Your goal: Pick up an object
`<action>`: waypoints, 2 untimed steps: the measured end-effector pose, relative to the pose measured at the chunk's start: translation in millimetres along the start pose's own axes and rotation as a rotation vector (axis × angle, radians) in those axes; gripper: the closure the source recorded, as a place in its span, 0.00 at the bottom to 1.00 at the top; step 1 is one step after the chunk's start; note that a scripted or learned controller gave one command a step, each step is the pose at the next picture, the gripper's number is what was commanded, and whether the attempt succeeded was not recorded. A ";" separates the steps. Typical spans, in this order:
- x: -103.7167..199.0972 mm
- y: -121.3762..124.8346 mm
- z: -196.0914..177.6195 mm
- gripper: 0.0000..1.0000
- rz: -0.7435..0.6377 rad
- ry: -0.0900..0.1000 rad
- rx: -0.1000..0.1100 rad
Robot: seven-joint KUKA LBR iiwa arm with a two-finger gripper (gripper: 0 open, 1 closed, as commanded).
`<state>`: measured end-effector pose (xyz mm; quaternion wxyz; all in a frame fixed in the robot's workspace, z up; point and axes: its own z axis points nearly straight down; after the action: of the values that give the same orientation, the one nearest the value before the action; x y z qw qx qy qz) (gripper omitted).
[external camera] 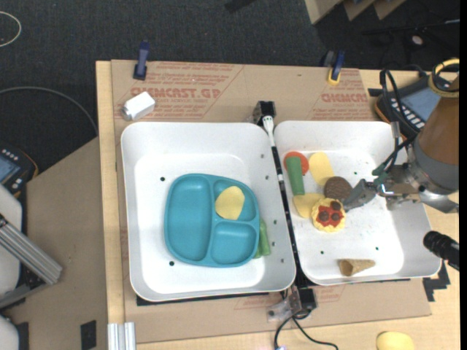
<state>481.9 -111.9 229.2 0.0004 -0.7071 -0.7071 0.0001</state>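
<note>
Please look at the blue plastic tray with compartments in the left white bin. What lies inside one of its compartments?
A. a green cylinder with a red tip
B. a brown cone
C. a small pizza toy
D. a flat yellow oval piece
D: a flat yellow oval piece rests in the upper right compartment of the blue plastic compartment tray in the left white bin.

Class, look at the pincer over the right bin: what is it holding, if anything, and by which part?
It cannot be told. The pincer sits beside the brown round piece, but no object shows between its tips.
</note>
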 end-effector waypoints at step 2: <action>-70.4 56.5 75.7 0.00 0.005 -0.007 -0.010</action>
<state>538.3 -182.3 153.4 -0.0054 -0.7089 -0.7053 -0.0008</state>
